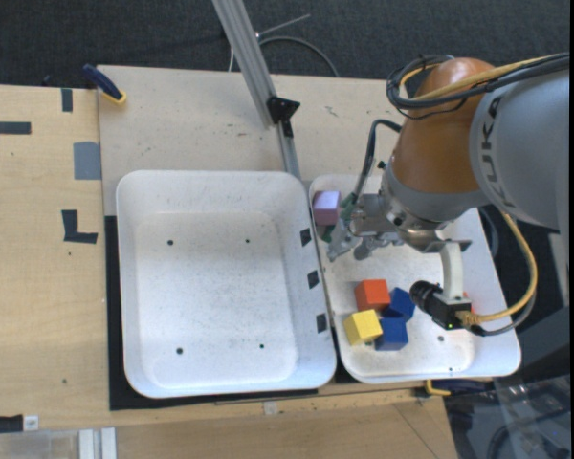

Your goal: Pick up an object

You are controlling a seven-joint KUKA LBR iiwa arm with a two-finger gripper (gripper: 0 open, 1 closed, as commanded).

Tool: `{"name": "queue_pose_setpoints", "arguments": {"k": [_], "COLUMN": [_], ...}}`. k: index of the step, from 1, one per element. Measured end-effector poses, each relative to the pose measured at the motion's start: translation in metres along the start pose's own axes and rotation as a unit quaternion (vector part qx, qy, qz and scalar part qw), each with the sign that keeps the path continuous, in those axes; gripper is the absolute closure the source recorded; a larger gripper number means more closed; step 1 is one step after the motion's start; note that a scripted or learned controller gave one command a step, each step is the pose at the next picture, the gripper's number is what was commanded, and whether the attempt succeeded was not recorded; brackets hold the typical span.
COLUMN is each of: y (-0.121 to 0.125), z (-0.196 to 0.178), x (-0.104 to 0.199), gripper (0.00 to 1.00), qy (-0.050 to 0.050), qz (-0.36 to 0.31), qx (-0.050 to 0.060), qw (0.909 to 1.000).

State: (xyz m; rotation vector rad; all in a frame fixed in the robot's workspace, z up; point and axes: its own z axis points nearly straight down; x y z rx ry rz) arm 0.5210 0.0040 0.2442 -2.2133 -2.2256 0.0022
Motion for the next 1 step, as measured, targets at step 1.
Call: {"name": "queue_pose_setpoints", "arguments": {"k": [1], "y": [-0.0046], "z": [0.0012], "x": [0.0642], "gripper": [1.0], "qy": [0.0], "qz": [-0.002], "qx": [0.0], "qw": [1.0]}}
